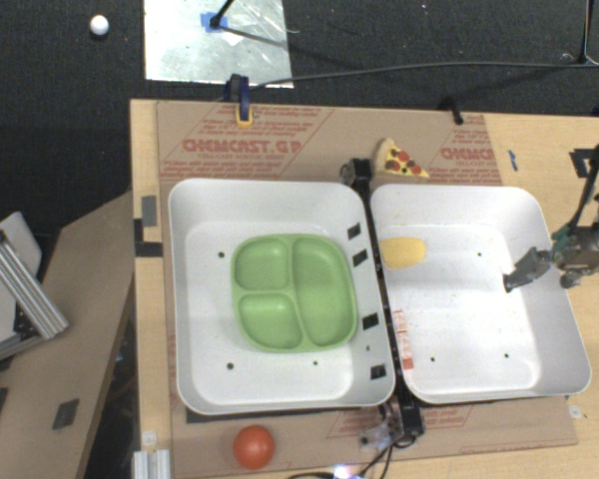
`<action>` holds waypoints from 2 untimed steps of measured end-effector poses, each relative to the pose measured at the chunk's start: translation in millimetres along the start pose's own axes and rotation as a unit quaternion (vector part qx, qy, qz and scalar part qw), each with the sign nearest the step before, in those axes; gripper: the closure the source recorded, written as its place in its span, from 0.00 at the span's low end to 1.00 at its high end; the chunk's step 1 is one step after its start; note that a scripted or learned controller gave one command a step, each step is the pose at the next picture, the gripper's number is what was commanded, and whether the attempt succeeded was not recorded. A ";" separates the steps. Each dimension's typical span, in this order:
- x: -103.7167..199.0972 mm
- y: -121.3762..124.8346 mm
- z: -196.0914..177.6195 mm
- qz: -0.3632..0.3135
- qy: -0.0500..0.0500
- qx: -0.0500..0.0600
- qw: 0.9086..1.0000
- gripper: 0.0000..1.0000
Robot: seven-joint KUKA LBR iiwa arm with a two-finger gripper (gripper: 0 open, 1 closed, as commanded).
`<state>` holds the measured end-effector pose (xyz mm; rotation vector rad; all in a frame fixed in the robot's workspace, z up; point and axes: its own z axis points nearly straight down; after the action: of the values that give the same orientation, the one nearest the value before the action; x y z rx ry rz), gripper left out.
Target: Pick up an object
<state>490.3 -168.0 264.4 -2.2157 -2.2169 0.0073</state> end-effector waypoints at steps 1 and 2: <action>0.3 2.1 -5.2 -0.002 -0.001 -0.005 1.000 0.00; -2.2 2.3 36.4 -0.001 -0.001 -0.004 1.000 0.00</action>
<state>492.3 -170.1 228.0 -2.2187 -2.2223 0.0004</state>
